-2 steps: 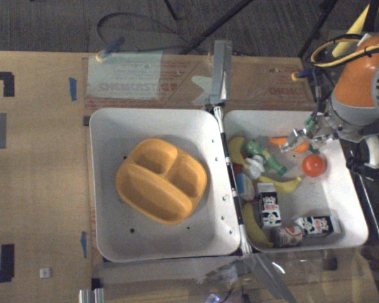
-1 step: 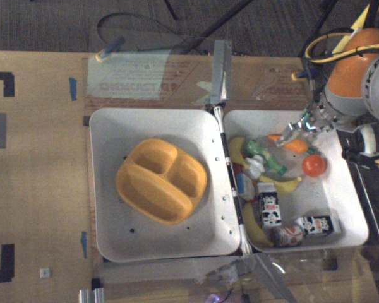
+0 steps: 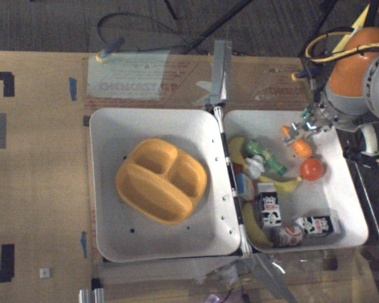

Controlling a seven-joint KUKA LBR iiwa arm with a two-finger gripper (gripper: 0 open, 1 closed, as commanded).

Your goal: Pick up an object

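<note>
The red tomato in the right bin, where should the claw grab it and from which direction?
Judging from this view, take the red tomato across its round middle, coming straight down from above. It sits apart on bare bin floor, with only the banana tip close on its left, so setting the fingers front and back of it should avoid the banana. The claw is just above it in the picture.

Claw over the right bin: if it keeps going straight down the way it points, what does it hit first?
Most likely the small orange fruit, which sits just under the claw in the right bin. The red tomato lies a bit nearer the camera. Depth is hard to judge from this slanted view.
</note>
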